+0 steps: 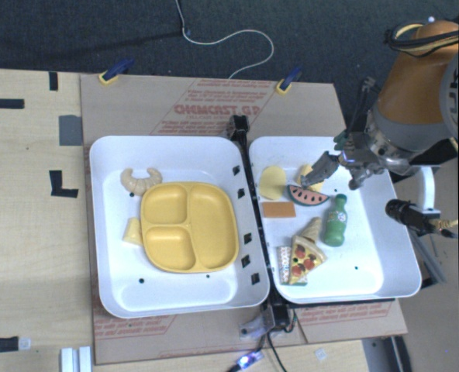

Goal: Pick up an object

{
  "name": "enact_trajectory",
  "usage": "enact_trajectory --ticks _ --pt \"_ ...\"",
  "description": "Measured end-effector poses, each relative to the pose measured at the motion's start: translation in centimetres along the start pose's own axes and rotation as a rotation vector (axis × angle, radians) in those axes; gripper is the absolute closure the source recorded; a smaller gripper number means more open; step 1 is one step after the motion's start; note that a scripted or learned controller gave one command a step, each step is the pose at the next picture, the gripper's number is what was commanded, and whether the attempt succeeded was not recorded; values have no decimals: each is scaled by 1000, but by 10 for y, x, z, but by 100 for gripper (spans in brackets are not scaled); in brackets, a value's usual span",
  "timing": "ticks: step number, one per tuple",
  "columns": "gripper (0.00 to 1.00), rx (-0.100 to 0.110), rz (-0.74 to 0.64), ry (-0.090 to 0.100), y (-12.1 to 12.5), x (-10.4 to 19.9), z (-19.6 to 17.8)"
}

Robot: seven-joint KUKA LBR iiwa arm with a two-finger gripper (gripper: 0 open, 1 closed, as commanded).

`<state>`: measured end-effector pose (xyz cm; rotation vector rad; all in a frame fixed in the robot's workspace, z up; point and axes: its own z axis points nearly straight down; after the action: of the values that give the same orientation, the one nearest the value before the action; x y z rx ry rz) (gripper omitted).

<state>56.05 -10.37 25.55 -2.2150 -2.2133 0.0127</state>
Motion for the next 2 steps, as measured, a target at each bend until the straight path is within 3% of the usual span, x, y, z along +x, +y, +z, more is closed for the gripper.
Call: enact_trajectory --ticks 1,2 --pt "0 -11 -3 -1 2 0 -6" --pt "0 -7 -3 -1 6 5 57"
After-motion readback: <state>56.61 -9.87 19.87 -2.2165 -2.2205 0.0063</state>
